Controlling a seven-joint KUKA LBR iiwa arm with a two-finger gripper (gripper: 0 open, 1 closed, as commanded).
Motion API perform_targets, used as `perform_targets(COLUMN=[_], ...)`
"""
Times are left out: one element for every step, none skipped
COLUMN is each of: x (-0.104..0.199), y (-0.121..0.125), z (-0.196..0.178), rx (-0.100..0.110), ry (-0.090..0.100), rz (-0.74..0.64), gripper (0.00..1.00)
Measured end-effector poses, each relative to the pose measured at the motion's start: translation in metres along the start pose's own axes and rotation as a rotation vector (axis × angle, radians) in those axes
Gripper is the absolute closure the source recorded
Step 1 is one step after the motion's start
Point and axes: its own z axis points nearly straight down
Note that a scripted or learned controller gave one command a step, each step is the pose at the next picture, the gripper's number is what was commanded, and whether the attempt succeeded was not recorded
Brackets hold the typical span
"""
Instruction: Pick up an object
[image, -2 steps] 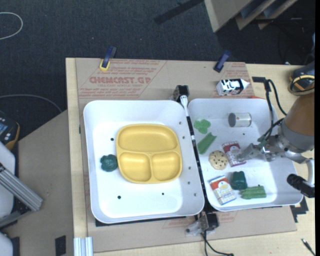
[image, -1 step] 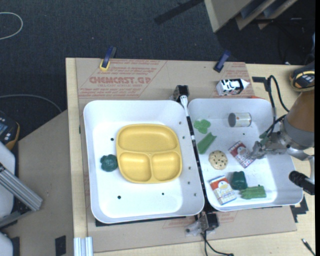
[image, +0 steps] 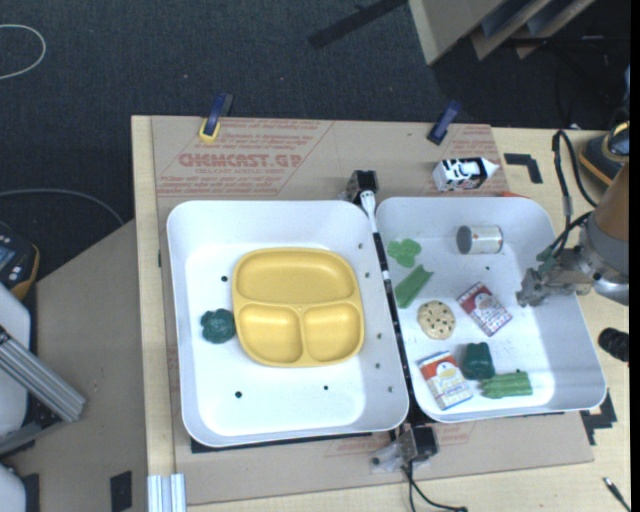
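Packet (image: 485, 309), the red and white one, lies flat in the right bin (image: 570, 350), towards the middle of its right half, and looks the likeliest thing to lift because it is the item nearest the claw (image: 533, 285). That claw hangs just inside the bin's right wall, its tips pointing in toward the bin's centre; whether they are parted or closed I cannot tell at this size, and nothing is visibly between them. From the claw the packet lies inward and slightly toward the front edge, close by but apart. Its long axis runs slantwise, from the back-left to the front-right. A metal can (image: 481, 239) lies farther off, towards the bin's back edge.
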Motion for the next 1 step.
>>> perform_targets(x=[0.0025], y=[0.0096], z=[-0.0607], rx=[-0.004], ry=[-0.001], rz=[-0.001], gripper=[1.00])
